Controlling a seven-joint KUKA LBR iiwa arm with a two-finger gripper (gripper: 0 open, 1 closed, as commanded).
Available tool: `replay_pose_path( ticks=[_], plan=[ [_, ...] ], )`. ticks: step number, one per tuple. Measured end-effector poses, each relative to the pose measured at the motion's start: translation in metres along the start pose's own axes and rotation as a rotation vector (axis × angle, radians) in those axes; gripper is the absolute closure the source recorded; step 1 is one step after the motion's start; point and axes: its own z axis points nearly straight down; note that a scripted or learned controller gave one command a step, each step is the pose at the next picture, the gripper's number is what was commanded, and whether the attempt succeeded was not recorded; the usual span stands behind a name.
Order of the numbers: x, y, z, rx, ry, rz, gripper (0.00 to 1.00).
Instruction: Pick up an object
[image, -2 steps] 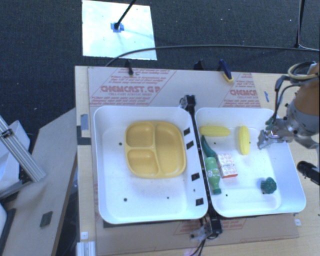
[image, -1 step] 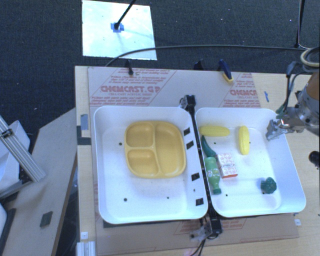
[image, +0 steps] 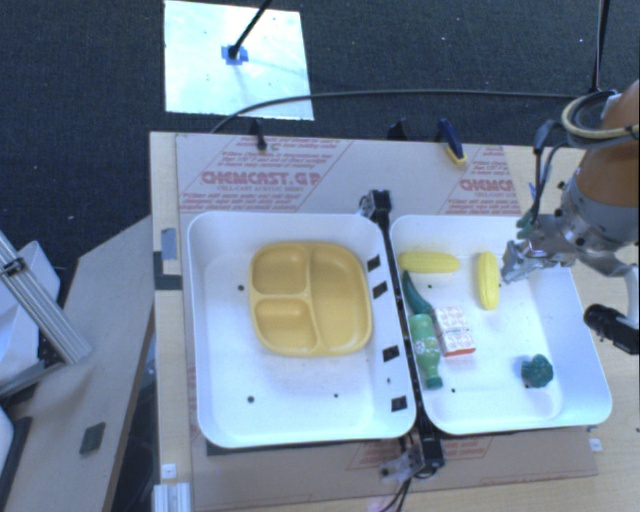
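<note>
Dark blue-grey carpet is covering the floor around the bench (image: 300, 165), and a pale square sheet (image: 237, 60) is lying on it at the far side, with a black cable running across. A clear protective board printed with red lettering is sitting on the bench top, and two shallow white bins are resting on it side by side, touching along a row of black clips.

One yellow divided tray (image: 308, 298), with three compartments, is lying in the middle of the left bin (image: 225, 400). The right bin (image: 570, 400) is holding five things: two yellow corn cobs, one (image: 429, 263) lying crosswise at the far left and the other (image: 487, 279) lying lengthwise just right of it; one green bottle (image: 424, 345) stretching along the left wall; one small red and white box (image: 456, 331) touching the bottle's right side; and one dark green broccoli piece (image: 537, 371) sitting alone near the right corner.

One gripper (image: 516, 262) is hanging over the far right part of that bin, just right of the lengthwise cob, and whether its jaws are released or clenched cannot be made out.
</note>
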Motion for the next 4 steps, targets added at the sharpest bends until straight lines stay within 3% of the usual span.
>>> replay_pose_path(
  ticks=[4],
  plan=[
    [0.200,-0.004,0.013,0.000,0.000,0.000,1.00]
  ],
)
